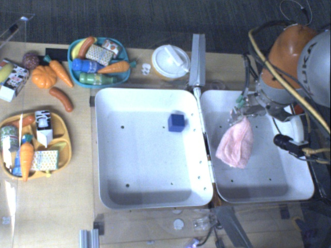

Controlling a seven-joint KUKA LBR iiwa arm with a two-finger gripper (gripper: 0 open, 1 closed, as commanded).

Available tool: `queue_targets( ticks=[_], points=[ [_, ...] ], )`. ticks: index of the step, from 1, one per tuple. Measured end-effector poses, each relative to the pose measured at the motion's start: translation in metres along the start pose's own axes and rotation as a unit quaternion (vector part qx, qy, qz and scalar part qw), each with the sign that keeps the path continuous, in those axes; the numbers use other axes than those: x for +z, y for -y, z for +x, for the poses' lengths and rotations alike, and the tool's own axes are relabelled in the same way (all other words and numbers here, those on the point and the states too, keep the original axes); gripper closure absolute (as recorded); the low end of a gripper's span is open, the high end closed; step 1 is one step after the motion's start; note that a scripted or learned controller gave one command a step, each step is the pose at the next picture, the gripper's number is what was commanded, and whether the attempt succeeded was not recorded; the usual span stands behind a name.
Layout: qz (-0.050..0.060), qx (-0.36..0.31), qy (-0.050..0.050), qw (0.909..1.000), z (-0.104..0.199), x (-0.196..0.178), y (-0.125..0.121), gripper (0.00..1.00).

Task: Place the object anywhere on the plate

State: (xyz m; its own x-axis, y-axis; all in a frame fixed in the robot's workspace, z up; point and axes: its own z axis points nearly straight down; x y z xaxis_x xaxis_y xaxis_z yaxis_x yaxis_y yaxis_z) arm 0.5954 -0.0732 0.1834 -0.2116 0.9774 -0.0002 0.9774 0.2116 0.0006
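dangling pink cloth [236, 144] (fingers hidden above)

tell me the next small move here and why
Probably a short straight lift. The pink cloth runs up to the jaws at its top corner while its bulk lies in the right bin, so raising would show whether it comes along.

Robot lab: bench [77, 190], white bins [150, 190]

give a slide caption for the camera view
Gripper holds a pink cloth over the right bin; blue cube in left bin.
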Motion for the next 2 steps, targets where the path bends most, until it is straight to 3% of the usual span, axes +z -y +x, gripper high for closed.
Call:
queue_targets(
  ticks=[1, 2],
  points=[
    [-0.002, -0.004, 0.000, 1.0000, 0.001, -0.042, -0.002, 1.00],
    [-0.001, -0.205, 0.000, 0.9787, 0.058, -0.033, -0.010, 1.00]
  ],
)
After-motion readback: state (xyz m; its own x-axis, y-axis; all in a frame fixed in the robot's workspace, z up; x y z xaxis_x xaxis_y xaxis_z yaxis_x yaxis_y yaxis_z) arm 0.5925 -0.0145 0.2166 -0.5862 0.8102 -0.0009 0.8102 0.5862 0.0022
